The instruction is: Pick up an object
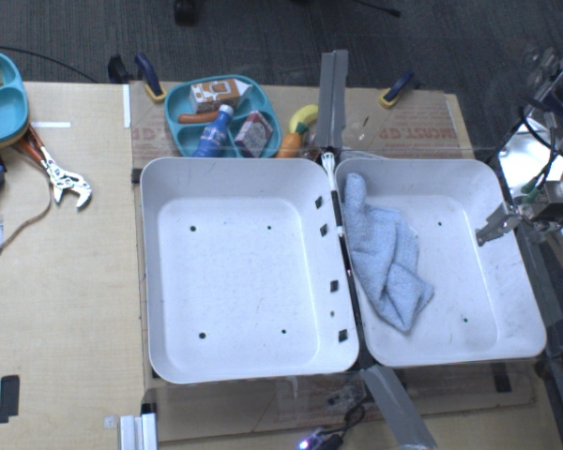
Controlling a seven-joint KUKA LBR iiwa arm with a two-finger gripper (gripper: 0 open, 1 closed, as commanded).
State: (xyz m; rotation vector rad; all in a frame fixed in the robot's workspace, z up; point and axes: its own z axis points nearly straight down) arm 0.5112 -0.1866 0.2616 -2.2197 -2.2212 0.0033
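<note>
A crumpled blue-grey cloth (385, 251) lies in the right bin (464, 279), against its left wall. It runs from the bin's far left corner down toward the middle. The left bin (235, 279) sits beside it, showing its white floor with a few small dark holes.
A grey metal bracket (495, 225) juts over the right bin's right rim, with cables and hardware (544, 186) behind it. Behind the bins stand a teal tray of small items (220, 115), a yellow toy (303, 118) and a grey post (333, 92). A wrench (66, 186) lies on the left table.
</note>
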